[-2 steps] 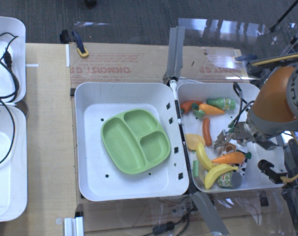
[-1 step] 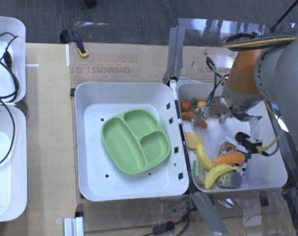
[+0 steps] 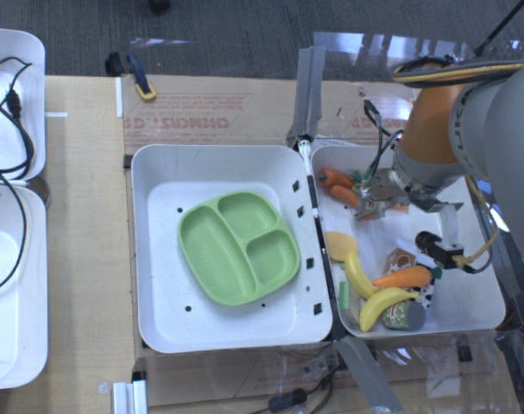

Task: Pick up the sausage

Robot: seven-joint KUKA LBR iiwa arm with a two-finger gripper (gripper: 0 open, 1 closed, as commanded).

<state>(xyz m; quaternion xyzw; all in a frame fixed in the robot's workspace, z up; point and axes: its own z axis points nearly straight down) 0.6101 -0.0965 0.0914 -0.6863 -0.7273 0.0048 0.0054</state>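
So the grey arm with the orange band has its two-finger gripper (image 3: pixel 371 203) down in the right-hand white bin (image 3: pixel 477 313), right beside an orange-brown sausage-looking piece (image 3: pixel 339 186) near that bin's top left corner, though honestly I can't tell from here whether it's grasping anything. Looks like the reach-and-grab step to me, with the pile of yellow plastic bananas (image 3: pixel 369 291) well clear. Next it needs to close squarely on the sausage and lift straight up, missing the green divided plate (image 3: pixel 237 247) next door.
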